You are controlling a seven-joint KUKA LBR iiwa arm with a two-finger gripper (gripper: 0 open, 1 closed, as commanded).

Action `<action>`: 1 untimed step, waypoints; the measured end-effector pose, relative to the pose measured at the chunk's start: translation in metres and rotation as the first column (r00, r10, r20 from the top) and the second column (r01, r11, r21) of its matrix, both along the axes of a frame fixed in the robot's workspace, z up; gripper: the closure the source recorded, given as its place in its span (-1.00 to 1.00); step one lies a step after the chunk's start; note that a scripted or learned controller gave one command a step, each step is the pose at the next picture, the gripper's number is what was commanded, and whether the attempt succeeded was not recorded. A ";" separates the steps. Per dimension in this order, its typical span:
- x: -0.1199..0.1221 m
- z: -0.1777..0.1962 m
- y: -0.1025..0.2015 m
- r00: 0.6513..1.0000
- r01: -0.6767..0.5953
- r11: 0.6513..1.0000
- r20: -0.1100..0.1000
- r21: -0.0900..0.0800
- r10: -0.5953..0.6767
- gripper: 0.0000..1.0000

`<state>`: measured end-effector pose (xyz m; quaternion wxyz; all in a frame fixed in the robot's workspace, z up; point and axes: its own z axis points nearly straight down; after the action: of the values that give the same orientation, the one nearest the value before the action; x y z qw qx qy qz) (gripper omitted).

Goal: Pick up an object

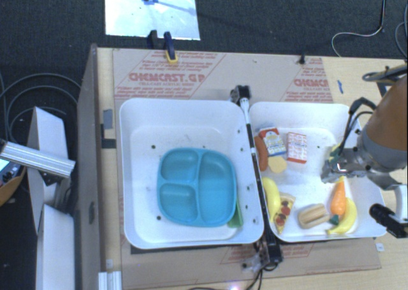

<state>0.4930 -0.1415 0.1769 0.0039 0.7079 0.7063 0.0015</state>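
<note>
Poised over carrot [339, 198] in right bin [319, 114], likely lining up a grab; gripper [336, 171] state unclear.

This looks like a robotics lab: a plywood bench [191, 72] bearing two white bins [140, 129] stands on dark carpet [51, 14], loose cables [19, 101] coil at the left, an aluminium rail [38, 160] lies nearby, and a taped sheet [151, 2] marks the far floor.
</note>
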 end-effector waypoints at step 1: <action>0.000 -0.005 0.002 1.000 -0.003 1.000 -0.005 0.003 0.003 -1.00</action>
<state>0.4929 -0.1391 0.1724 0.0009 0.7070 0.7072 0.0008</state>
